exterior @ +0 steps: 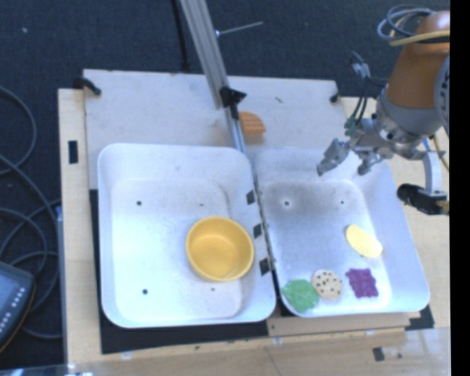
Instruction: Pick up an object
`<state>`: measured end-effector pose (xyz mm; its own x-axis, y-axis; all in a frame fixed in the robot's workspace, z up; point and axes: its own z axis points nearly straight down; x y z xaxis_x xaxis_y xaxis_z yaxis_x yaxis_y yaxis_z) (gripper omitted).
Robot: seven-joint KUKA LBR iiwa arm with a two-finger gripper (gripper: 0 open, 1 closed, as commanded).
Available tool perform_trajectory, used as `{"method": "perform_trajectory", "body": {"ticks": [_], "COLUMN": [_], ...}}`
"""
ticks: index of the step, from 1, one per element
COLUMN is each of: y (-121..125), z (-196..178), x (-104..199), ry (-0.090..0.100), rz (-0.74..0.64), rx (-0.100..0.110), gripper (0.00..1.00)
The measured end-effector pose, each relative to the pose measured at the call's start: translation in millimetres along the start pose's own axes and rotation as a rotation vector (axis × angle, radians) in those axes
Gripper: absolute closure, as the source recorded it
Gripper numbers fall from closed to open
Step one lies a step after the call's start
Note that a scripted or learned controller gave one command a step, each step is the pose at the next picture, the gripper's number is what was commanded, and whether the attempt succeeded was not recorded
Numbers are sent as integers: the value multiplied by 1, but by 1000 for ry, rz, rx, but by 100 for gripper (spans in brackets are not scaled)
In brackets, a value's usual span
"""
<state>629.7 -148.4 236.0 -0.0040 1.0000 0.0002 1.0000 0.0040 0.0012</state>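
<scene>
Your gripper (348, 160) hangs over the far edge of the right bin (399, 210), with the grey arm (413, 84) and its orange band coming in from the right. The two fingers are spread apart with nothing between them.

Candidate objects, all in the right bin, near its front and right side:
- yellow piece (363, 240): flat, oval, pale lemon colour, lying closest to the gripper but well apart from it.
- purple piece (363, 282): small, ragged-edged, dark violet, just in front of the yellow one.
- cookie-like disc (326, 284): round, cream with dark specks, just beside the purple piece.
- green piece (300, 294): roundish, leafy texture, at the front left corner, touching or nearly touching the disc; you cannot tell which.

The left bin (125, 210) holds a yellow bowl (219, 247), upright, mouth up, toward its right front. An orange object (251, 124) lies on the bench behind the bins, beside the metal rail (207, 45).
</scene>
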Motion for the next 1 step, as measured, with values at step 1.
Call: {"method": "perform_trajectory", "body": {"ticks": [1], "y": [0], "z": [0], "x": [0], "ry": [0], "rz": [0], "rx": [0], "gripper": [0]}}
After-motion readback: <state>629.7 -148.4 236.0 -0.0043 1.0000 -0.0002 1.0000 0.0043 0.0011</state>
